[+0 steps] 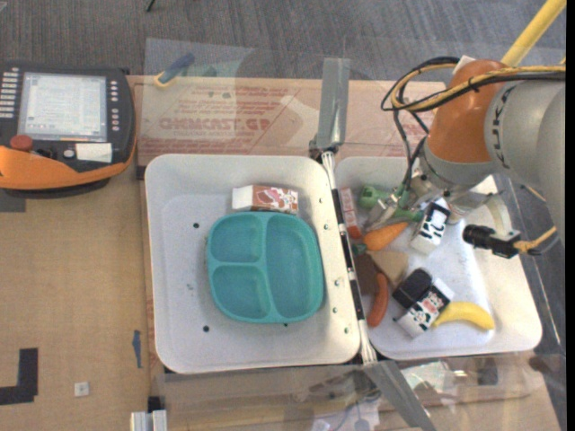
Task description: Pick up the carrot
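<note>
The carrot [386, 235], orange and tapered, lies at the left side of the right bin [512, 277], close to the divider between the bins. My gripper [400, 210] hangs just above and slightly right of the carrot's thick end, under the grey arm with the orange band [460, 124]. Clutter and the wrist hide the gripper's tip, and I see nothing lifted off the bin floor.
Around the carrot lie a white bottle with a black label [431, 227], a green item [372, 196], a red sausage [379, 300], a black-and-white box [420, 302] and a banana [464, 316]. The left bin [171, 241] holds a teal divided plate [266, 268] and a small carton [266, 198].
</note>
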You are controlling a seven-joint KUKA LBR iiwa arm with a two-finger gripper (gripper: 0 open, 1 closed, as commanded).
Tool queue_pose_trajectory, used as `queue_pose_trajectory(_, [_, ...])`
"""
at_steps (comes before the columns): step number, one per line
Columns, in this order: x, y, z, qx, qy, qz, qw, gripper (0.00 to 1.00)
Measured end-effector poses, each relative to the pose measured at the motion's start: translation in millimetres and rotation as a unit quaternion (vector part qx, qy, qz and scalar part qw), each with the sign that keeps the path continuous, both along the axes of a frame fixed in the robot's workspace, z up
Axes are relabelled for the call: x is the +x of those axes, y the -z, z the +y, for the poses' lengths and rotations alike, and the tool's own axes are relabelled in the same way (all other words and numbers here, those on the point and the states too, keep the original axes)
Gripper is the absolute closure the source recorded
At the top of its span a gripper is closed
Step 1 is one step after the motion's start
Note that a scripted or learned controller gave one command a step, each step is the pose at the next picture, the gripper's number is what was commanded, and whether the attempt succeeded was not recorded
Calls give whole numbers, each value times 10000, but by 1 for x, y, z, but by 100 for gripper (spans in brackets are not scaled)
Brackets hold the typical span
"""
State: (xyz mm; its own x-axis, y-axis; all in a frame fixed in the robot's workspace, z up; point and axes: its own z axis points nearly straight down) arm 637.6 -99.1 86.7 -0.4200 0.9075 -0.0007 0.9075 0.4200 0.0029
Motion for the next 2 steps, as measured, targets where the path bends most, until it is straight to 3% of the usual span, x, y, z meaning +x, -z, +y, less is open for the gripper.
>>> queue_pose_trajectory(1, [1,-11,0,7,5,-18,10000,100])
queue_pose_trajectory(2, [1,-11,0,7,5,-22,10000,0])
